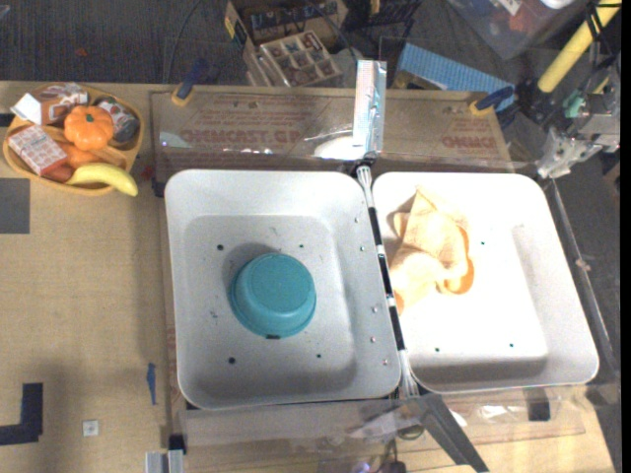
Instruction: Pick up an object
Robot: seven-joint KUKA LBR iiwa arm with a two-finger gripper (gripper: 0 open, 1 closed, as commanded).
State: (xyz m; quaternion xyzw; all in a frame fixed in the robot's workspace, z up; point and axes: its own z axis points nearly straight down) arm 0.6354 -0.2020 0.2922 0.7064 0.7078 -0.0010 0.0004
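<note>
A round teal bowl (274, 295) sits upside down near the middle of the left bin (187, 215), its flat base facing up. To the right of the bowl, across the seam where the two trays meet, a crumpled cloth (429, 249), cream with an orange edge, lies bunched in the right bin (552, 294), on the side of that bin nearest the bowl and close against the shared wall. Bowl and cloth are well apart, each in its own bin.

Far to the upper right of the bowl, beyond the right bin's back corner, the gripper (570, 146) hangs outside both bins, blurred against cables and a yellow bar (577, 47). It is well clear of the bowl and the cloth, and nothing is seen in it; whether it is wide or narrow I cannot tell.

To the upper left of the bowl, off on the bench (79, 313), a shallow basket (20, 156) holds a small orange pumpkin (89, 126), a banana (104, 176) and some little boxes
</note>
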